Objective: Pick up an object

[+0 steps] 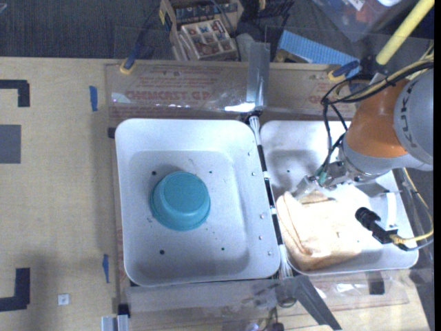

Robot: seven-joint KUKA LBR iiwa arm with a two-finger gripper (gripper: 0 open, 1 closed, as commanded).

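Bench top (55, 205): pale wood grain, with black angular marks along the view's left edge and short strips of blue tape (93, 98) stuck on it.

Two shallow white bins side by side. Left bin (131, 150): rounded corners, floor speckled with small dark dots; a teal bowl (180, 200) sits upside down near the middle of the floor, well apart from the walls.

Right bin (293, 140): a tan, cloth-like soft object (320, 229) lies across the near half of it, its left side against the wall shared with the other bin.

Arm (386, 126): grey with an orange band, reaching in from the right over the right bin. Gripper (318, 182) low at the upper edge of the soft object, touching or just above it; cannot tell which. Cannot tell whether the pincer is open or closed; nothing seen held. A black cylindrical part (369, 219) sticks out over the bin's right side, and dark cables (334, 92) loop up from the wrist.

Behind the bins: a clear plastic sheet (179, 92) with faint red lettering lies along the bench's far edge. Beyond it, dark carpet, a small rack of boxes (203, 26), a blue corrugated panel (310, 47) and a yellow bar (410, 19) at upper right.
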